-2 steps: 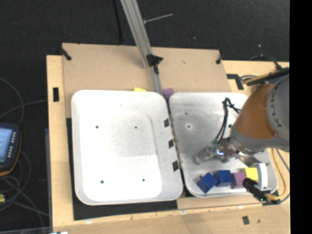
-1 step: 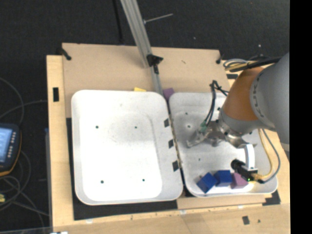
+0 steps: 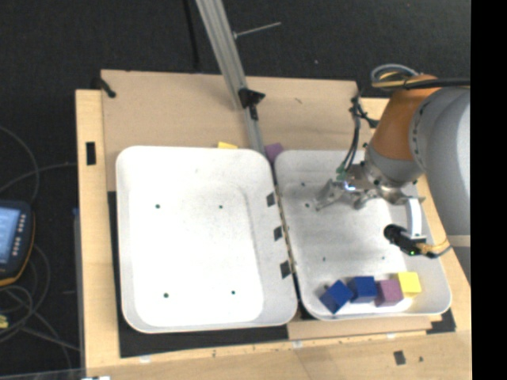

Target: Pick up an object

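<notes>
Several small blocks lie in a row along the near edge of the right bin [image 3: 317,248]: a blue block [image 3: 336,296], a second blue block [image 3: 364,288], a purple block [image 3: 389,291] and a yellow block [image 3: 409,283]. My gripper [image 3: 341,199] hangs over the far half of the right bin, well behind the blocks. It is open, its fingers are spread, and nothing sits between them. The grey arm with its orange band [image 3: 400,129] comes in from the right.
The left bin [image 3: 190,236] lies beside the right one. A small yellow piece [image 3: 227,145] and a purple piece [image 3: 274,150] sit on the bench behind the bins. A slanted metal pole [image 3: 226,50] rises from the back between the bins.
</notes>
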You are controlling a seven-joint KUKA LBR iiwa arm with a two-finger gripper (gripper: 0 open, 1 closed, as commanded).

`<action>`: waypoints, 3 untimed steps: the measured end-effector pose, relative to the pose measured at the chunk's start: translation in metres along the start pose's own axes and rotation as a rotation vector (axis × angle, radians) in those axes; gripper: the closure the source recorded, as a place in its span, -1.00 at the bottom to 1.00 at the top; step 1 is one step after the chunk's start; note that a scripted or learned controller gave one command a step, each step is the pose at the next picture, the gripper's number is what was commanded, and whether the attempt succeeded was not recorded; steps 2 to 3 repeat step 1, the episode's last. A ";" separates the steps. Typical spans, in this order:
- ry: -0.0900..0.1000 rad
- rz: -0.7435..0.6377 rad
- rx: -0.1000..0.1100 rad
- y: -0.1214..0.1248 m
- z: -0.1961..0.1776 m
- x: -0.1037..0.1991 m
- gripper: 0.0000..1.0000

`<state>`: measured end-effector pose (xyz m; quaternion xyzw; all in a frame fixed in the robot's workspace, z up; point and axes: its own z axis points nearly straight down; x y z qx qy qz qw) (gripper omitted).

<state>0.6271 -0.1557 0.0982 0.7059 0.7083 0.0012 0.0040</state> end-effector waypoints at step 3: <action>0.000 0.009 0.007 -0.069 -0.032 -0.043 -1.00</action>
